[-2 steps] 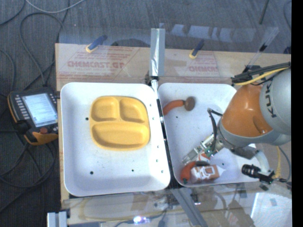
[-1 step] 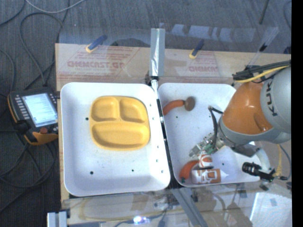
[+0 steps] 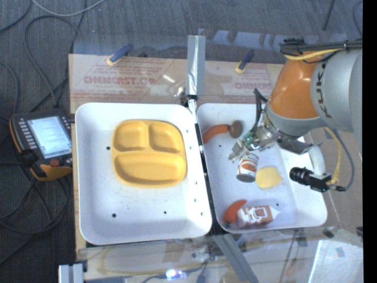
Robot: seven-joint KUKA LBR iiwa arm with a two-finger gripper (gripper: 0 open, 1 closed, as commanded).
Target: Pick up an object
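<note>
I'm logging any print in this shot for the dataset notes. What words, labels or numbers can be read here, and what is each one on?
"CHEMCAST", in red, reversed or upside down, on the brown board behind the bins; only partly legible.
"KU", on the grey arm, cut off at the frame edge.
Label on the small can: too blurred to read.
Print on the red and white packet: too blurred to read.
Screen of the handheld pendant: too small to read.

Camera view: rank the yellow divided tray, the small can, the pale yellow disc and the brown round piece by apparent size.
1. yellow divided tray
2. small can and pale yellow disc, too alike to separate
3. brown round piece
</note>
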